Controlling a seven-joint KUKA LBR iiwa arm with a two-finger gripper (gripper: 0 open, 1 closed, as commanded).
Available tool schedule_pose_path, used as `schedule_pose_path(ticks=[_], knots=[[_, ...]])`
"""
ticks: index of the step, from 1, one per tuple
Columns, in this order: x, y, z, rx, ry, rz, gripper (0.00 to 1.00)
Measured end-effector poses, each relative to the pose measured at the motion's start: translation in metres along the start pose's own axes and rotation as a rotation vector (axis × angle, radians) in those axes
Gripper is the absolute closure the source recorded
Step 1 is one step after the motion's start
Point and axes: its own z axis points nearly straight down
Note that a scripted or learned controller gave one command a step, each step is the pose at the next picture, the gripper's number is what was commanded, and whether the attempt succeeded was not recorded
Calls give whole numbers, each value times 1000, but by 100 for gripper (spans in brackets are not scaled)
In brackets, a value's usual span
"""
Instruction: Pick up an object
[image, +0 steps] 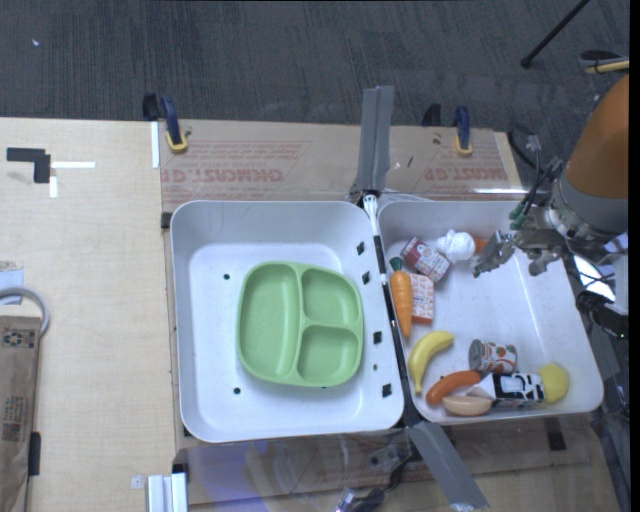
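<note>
My gripper (514, 260) hangs over the back right part of the right bin (560, 330), its fingers spread apart with nothing between them. It is just right of a white garlic-like toy (458, 243) and a small red packet (430, 260). Further left lie an orange carrot (401, 300) and a pink-and-white carton (422, 299). Along the bin's front are a banana (428, 357), a small can (492, 356), a red sausage (452, 385), a tan bun (466, 405), a black-and-white bottle (515, 388) and a lemon (553, 382).
The left bin (200, 300) holds a green divided plate (300, 325). A grey divider (376, 150) rises between the bins at the back. Cardboard with clamps (300, 160) lies behind them. Bare white floor shows in the middle right of the right bin.
</note>
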Motion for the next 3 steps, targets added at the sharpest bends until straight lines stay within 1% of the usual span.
schedule_pose_path(ticks=[1,2,3], knots=[[37,85,128,4,1,-221,0],[36,85,120,13,4,-218,100],[110,53,29,-3,-2,-398,100]])
